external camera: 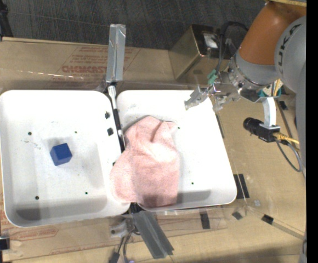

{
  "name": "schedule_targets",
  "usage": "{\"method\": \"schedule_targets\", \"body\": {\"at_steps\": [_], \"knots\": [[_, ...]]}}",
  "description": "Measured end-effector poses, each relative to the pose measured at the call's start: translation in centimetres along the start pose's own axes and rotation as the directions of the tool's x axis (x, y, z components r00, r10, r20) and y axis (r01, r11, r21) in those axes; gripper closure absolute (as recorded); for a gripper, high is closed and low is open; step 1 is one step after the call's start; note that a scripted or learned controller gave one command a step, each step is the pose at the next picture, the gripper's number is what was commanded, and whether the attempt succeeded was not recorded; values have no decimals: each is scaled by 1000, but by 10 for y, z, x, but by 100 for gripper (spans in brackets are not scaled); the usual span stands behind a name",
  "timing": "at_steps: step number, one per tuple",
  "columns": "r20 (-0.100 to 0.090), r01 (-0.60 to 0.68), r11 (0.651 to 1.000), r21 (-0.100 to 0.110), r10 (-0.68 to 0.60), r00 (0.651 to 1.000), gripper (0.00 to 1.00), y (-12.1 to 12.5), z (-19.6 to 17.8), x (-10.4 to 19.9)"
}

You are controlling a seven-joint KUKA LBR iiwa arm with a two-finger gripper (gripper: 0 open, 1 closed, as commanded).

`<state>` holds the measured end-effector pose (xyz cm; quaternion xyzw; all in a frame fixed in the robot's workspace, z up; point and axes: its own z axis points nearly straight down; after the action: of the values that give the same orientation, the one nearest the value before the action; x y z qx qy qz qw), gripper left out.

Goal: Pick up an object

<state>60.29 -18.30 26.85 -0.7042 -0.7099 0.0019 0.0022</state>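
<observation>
Camera view: rumpled pink cloth, blue cube.

Bright, even overhead light washes the two white bins nearly featureless. Soft grey shadows pool along their near walls, and everything looks slightly soft.

Fluffy pink cloth, glossy white bins

Two white bins, one blue cube, one pink cloth.
</observation>
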Motion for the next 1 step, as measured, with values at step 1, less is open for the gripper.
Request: {"method": "schedule_targets", "body": {"at_steps": [1], "knots": [[1, 163, 987, 0, -163, 987, 0, 1, 108, 73]]}}
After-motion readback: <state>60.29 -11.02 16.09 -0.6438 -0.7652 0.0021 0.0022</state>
